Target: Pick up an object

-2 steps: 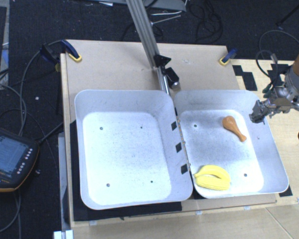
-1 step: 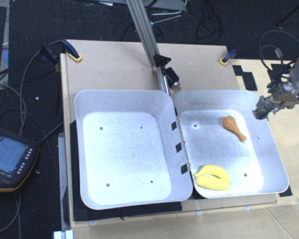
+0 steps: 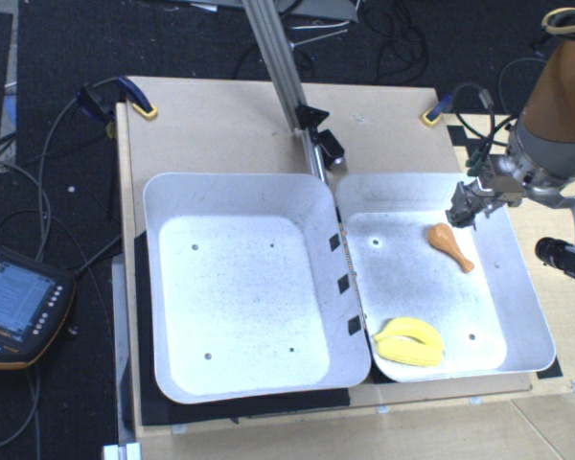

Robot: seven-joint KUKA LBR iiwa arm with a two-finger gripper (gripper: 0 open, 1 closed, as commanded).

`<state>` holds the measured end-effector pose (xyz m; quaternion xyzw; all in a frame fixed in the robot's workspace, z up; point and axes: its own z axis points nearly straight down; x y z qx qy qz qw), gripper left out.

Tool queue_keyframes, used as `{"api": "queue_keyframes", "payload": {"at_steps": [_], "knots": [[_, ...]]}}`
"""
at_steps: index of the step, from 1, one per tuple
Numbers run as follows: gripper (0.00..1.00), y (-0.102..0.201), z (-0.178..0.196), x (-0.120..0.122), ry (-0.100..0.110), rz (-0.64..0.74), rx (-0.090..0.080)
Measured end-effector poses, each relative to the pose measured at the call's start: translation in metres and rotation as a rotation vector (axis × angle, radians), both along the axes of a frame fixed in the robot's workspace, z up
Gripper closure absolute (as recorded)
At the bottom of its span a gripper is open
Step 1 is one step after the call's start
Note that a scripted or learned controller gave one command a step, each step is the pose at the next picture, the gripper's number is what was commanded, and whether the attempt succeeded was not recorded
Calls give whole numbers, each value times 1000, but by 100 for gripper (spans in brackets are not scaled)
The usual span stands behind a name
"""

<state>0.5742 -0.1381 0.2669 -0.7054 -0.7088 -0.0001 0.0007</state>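
Drumstick toy (image 3: 451, 246), orange-tan, one item: lies in the right bin (image 3: 517, 286), toward its far right corner, long axis slanting from thick end at upper left to thin end at lower right. Gripper (image 3: 465, 211): just beside and above the thick end, toward the bin's far edge; whether the jaws are spread or pressed together cannot be told. Nothing seen between them. Banana toy (image 3: 409, 342), yellow: same bin, near edge, well apart from the drumstick toy. Left bin (image 3: 172, 199): alongside, white.
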Motion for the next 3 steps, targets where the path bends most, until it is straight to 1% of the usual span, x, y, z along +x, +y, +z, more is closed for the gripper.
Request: {"api": "queue_keyframes", "payload": {"at_steps": [2,3], "knots": [[100,102,-29,33,0,0,0],[100,153,-37,45,0,0,0]]}}
